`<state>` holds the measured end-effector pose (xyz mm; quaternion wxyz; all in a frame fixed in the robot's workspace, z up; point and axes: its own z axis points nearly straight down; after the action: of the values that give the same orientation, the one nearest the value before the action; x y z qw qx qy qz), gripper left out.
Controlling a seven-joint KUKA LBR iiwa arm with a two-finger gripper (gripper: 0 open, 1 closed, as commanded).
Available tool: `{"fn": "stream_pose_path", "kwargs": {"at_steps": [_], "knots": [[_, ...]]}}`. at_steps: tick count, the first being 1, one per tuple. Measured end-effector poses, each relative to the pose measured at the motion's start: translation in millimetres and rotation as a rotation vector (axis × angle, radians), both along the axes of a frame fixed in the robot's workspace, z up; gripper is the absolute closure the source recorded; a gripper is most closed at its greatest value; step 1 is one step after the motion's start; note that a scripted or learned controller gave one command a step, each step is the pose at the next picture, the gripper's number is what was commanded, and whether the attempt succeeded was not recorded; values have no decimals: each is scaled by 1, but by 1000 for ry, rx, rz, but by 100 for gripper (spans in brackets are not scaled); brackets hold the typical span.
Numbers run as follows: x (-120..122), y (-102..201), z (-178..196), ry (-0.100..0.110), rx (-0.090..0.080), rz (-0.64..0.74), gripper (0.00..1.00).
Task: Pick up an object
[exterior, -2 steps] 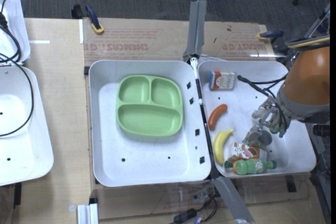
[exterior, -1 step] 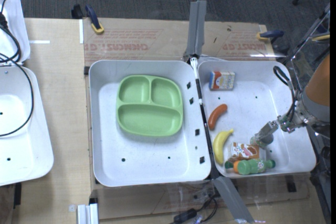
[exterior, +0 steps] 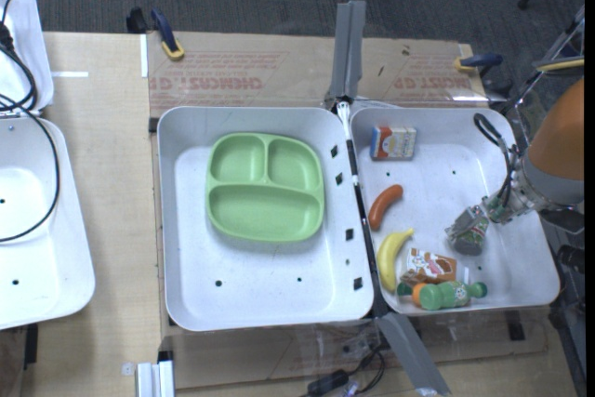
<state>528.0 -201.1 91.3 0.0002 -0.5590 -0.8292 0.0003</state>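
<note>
Two white bins sit side by side: the left bin (exterior: 186, 293) has a green divided plate (exterior: 266, 188); the right bin (exterior: 446, 127) has a small carton (exterior: 393, 142), sausage (exterior: 385, 205), banana (exterior: 392, 258), snack packet (exterior: 430, 267) and green bottle (exterior: 444, 295). The gripper (exterior: 469, 230) hangs low over the right bin's right side; its grip can't be judged.

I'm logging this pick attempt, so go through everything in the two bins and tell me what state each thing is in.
Green divided plate: flat in the left bin, compartments bare.
Small carton: lying at the right bin's far end.
Hot dog: lying loose.
Banana: lying, unpeeled.
Snack packet: lying flat.
Green bottle: on its side.
Claw: low in the right bin, grip unclear.
</note>
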Motion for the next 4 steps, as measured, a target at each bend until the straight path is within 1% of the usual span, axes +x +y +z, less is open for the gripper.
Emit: {"fn": "stream_pose_path", "kwargs": {"at_steps": [1,2,3,4], "knots": [[6,-12,1,-3,-1,149,0],[46,24,55,-1,-1,-225,0],[47,24,63,-1,-3,-222,100],[47,24,63,0,-3,-222,0]]}}
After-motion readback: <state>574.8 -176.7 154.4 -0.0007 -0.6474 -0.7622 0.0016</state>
